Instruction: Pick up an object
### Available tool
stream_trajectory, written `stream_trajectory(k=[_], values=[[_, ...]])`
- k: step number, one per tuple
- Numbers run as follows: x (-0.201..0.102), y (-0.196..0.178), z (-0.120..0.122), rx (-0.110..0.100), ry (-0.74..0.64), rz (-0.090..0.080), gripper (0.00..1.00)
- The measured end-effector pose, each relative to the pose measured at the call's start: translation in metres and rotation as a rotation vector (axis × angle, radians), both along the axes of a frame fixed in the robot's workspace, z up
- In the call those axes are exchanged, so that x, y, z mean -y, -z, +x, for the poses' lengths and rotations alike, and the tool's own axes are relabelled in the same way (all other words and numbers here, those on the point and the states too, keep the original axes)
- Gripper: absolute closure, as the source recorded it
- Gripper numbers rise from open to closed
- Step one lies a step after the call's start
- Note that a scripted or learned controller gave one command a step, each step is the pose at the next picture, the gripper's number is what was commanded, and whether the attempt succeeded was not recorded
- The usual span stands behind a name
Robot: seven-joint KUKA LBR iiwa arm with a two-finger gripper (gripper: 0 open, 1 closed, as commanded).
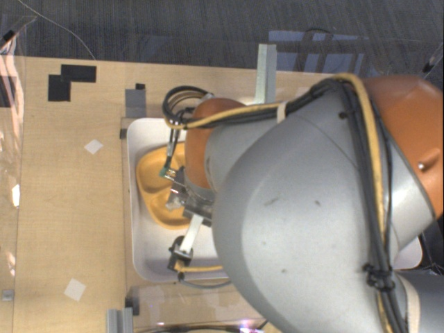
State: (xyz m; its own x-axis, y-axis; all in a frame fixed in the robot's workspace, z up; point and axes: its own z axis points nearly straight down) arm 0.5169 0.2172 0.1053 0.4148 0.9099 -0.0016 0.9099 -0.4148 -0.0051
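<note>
One yellow rounded object [154,186] lies in the left white bin [142,255], partly under my arm [305,214]; I judge it smooth, light, perhaps slippery; best pinched across its narrower edge. My gripper [177,193] hangs over it; its state I cannot tell.

No words, numbers or brand names can be read anywhere here. The nearest things to signs are a black stepped mark [70,81] and a smaller black square [140,87] printed on the wooden bench [69,207], plus two pale diamond-shaped patches [93,146] that carry no writing. Possibly there is print on the arm [305,214], but nothing legible shows at this sharpness.
</note>
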Motion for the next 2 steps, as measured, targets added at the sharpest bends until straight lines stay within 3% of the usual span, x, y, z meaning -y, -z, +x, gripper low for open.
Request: stream_trajectory(k=[1,2], values=[[0.043,-0.114,0.077,0.011,0.428,0.001,0.0],[-0.021,-0.067,-0.004,0.0,0.474,-0.001,0.0]])
